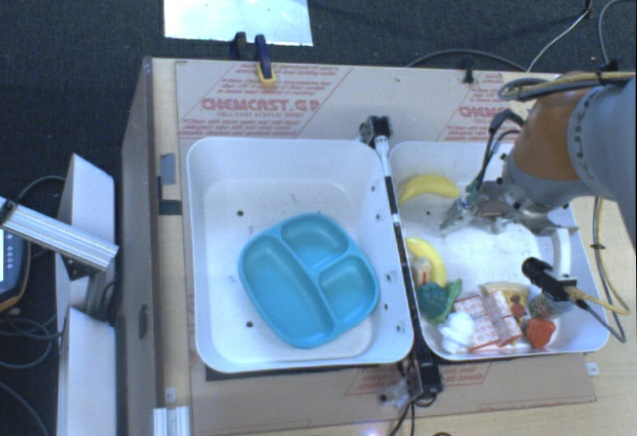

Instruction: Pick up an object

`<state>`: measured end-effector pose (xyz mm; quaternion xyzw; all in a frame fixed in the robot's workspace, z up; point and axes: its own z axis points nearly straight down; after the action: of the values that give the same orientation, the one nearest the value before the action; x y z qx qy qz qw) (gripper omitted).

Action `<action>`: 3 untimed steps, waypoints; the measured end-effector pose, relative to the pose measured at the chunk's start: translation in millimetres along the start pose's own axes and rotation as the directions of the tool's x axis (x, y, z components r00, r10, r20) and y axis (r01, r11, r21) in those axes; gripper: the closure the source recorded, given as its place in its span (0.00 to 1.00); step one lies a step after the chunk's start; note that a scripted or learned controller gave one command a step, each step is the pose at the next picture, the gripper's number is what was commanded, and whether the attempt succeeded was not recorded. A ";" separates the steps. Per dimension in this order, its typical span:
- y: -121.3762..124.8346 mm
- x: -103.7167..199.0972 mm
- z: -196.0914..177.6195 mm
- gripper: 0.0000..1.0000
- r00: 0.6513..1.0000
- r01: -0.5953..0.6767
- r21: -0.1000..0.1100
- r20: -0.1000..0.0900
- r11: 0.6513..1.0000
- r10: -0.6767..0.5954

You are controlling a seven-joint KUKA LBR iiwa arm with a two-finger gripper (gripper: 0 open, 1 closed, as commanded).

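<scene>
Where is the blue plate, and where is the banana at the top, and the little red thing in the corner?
blue plate (309, 277): camera view, on its middle divider.
banana (428, 187): camera view, on the middle of its curved peel.
red thing (539, 331): camera view, on its round top.

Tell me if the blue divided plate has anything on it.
Empty. The blue plate lies flat in the left bin, all three sections bare.

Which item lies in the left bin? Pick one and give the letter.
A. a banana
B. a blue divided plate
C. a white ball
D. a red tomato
B: the blue divided plate lies flat in the left bin, while the small items sit in the right bin.
</scene>
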<state>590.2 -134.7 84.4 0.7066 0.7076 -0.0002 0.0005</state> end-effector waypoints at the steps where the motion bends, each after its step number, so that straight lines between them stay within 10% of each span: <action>1: 54.8 40.0 -0.7 0.00 1.000 0.002 -0.002 0.000 1.000 -0.002; 2: 74.8 11.0 2.6 0.00 1.000 0.003 0.018 -0.003 1.000 -0.003; 3: 73.4 11.4 -6.5 1.00 1.000 0.008 0.027 -0.005 1.000 -0.008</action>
<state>663.6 -123.1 90.9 0.7038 0.7103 -0.0082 -0.0108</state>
